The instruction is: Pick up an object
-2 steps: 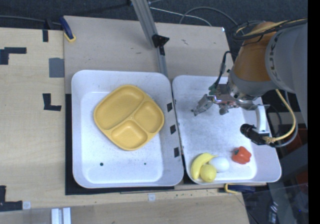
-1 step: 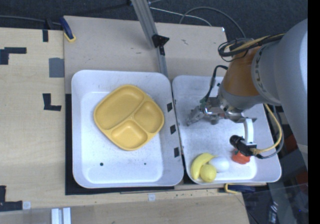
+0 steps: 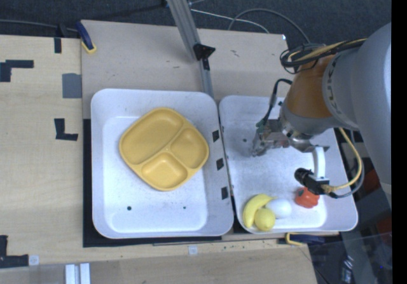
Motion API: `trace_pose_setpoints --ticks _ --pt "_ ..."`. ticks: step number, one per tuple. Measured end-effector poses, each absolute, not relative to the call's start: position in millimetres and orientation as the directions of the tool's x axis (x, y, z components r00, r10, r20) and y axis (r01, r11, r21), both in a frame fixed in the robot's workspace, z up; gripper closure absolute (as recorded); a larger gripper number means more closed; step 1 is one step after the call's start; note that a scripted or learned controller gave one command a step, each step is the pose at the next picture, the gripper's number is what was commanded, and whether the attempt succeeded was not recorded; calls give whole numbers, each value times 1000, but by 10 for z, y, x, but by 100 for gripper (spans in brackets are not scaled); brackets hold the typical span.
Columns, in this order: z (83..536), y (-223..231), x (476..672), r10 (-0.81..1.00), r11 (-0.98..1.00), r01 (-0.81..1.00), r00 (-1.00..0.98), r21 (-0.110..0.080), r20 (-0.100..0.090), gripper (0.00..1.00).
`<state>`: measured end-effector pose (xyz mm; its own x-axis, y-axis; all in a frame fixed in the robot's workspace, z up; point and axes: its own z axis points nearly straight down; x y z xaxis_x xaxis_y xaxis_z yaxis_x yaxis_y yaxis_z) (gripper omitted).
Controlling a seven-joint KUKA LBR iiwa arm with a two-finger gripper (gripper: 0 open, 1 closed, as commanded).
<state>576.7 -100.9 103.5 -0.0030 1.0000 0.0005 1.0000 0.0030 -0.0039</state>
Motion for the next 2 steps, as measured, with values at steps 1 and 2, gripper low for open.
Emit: trace_pose_setpoints --ticks 1,2 --pt "1555 -1008 5672 1000 1 1000 -1 2 0 100" --pt "1997 -942 5690 1000 2 1000 -2 3 0 100"
